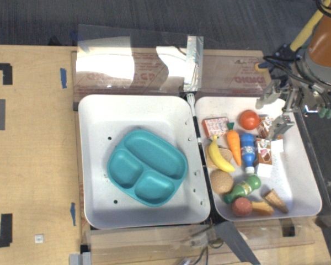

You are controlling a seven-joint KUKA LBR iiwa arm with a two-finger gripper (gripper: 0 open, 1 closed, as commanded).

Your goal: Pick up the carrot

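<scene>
Item: small orange toy carrot with a green stub at its top (234, 146), tapered, plastic by the look of it. It lies in the right-hand shallow white bin (303, 203), to the image-left of and somewhat nearer the camera than the grey two-finger pincer (276, 115). Nothing sits between the pincer's fingers; they stand apart, open, over the far right part of the same bin.

Long axis: runs nearly straight toward the camera, green stub at the far end, pointed tip at the near end, with a slight lean.

Neighbours, given relative to the pincer:
- Yellow toy banana (217, 155), beyond the carrot on its far side from the pincer, just beside it or touching.
- Blue-and-white toy bottle (247, 150), between carrot and pincer, alongside the carrot and close enough that contact cannot be ruled out.
- Red toy tomato (249, 120), just to the image-left of the pincer, near the carrot's stub end.
- Small red-and-white printed carton (215, 126), past the tomato, by the stub.

Judgement: the pincer needs to travel image-left and toward the camera, then close across the carrot's narrow width; the flanking bottle and banana leave little room for the fingers.
</scene>
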